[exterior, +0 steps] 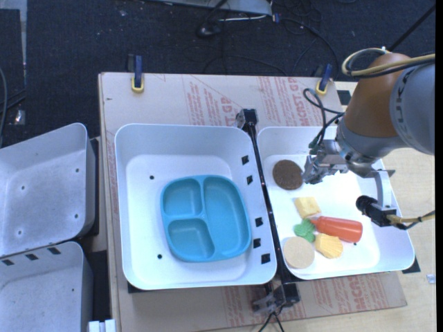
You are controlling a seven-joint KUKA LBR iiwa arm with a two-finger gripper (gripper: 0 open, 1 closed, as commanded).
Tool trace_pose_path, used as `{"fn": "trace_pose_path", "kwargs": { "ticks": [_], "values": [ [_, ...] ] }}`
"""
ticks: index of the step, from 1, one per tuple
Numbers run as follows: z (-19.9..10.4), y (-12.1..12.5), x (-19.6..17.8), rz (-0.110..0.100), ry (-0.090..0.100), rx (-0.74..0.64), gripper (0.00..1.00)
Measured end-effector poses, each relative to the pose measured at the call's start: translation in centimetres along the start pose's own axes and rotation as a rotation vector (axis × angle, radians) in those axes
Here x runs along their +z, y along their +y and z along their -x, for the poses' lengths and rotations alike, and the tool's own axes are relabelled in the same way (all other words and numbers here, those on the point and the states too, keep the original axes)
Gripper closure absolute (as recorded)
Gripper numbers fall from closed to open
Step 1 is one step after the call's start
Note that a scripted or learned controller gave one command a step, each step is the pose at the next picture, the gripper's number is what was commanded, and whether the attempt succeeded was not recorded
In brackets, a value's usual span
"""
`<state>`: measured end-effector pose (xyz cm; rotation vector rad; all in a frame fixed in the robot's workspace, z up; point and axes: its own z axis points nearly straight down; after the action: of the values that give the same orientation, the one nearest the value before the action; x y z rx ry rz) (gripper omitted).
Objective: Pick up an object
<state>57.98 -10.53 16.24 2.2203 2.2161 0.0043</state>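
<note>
Divided tray (205,218) in left bin (131,151), food pieces (318,230) in right bin (394,254)

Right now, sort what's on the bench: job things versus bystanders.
Job: gripper; in the right bin, brown disc, yellow block, red carrot, green piece, tan disc, orange piece.

Bystanders: blue divided plate, left bin, clamps.
</note>
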Motion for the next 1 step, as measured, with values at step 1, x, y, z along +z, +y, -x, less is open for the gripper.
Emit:
{"fn": "trace_pose_path", "kwargs": {
  "ticks": [1],
  "values": [
    [0.53,0.75,-6.1,0.002,-0.001,-0.004,1.0]
  ]
}}
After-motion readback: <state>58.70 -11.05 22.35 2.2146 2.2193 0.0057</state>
